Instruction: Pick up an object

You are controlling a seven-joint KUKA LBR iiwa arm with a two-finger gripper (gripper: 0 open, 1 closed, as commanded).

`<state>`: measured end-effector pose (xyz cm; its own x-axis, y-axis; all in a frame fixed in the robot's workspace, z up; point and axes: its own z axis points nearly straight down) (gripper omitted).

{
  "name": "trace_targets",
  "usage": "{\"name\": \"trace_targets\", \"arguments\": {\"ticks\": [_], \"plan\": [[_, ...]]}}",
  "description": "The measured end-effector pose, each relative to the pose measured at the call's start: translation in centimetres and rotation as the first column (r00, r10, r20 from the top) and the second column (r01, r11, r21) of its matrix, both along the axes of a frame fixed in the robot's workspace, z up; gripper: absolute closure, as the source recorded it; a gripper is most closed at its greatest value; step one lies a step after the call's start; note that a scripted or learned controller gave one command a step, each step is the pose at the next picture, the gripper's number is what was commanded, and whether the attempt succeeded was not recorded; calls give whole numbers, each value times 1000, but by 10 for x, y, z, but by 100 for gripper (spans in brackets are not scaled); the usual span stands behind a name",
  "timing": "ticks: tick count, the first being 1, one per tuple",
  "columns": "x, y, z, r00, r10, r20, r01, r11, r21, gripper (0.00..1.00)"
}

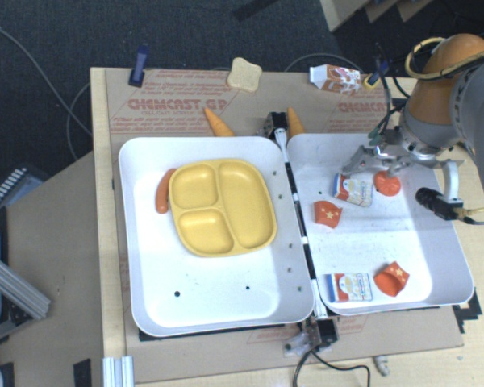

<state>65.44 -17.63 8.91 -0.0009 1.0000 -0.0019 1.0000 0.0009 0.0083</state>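
Observation:
My gripper hangs over the far part of the right bin, with its fingers spread and nothing between them. Just below it lie a small white carton and a round red-orange fruit. A red block with a yellow star sits a little to the left of them. Near the bin's front edge are a flat carton and a second red block.
The left bin holds a yellow divided plate and a sausage at its left side. Behind the bins lie a bread slice, two carrots, a small carton and a blue item.

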Motion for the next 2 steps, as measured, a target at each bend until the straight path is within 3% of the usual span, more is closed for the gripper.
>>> {"name": "trace_targets", "arguments": {"ticks": [1,2], "plan": [[-25,-20,0,1000,0,1,0,1000,0,0],[13,-41,-4,1000,3,-20,-3,1000,18,0]]}}
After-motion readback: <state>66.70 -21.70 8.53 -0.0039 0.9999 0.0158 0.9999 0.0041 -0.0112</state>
